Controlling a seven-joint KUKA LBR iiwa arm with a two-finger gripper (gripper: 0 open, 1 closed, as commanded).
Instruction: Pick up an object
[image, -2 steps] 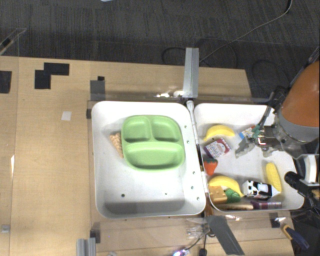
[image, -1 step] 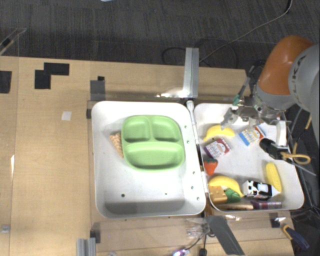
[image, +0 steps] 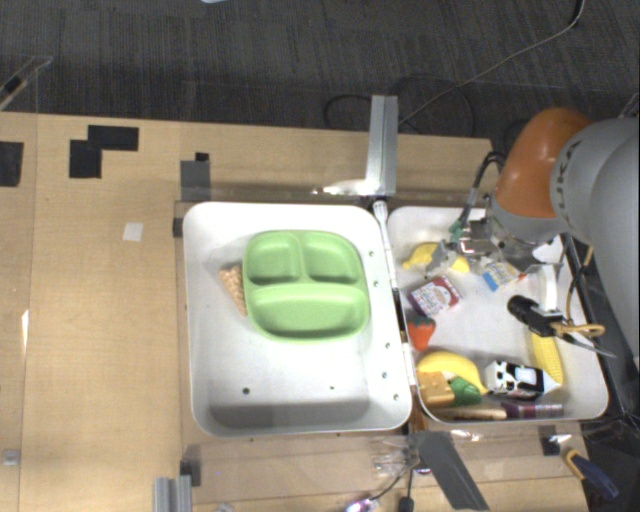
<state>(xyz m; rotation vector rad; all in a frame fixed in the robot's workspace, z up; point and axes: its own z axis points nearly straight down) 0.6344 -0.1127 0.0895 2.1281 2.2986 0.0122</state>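
Observation:
The right bin (image: 598, 398) holds several small objects. At its back left lies a yellow toy (image: 423, 256), with a red and white packet (image: 436, 296) just in front of it. My gripper (image: 468, 243) hangs low over the back of this bin, just right of the yellow toy and beside a small blue piece (image: 492, 279). I see nothing gripped in it. Nearer the front lie an orange carrot toy (image: 422, 331), a yellow and green toy (image: 447, 371), a black and white cow figure (image: 514, 379) and a yellow corn cob (image: 546, 357).
The left bin (image: 215, 380) holds a green divided plate (image: 303, 283) with a tan waffle-like piece (image: 232, 287) poking out at its left. A wooden stick and a marker (image: 500, 410) lie along the right bin's front wall. A metal post (image: 383, 140) stands behind the bins.

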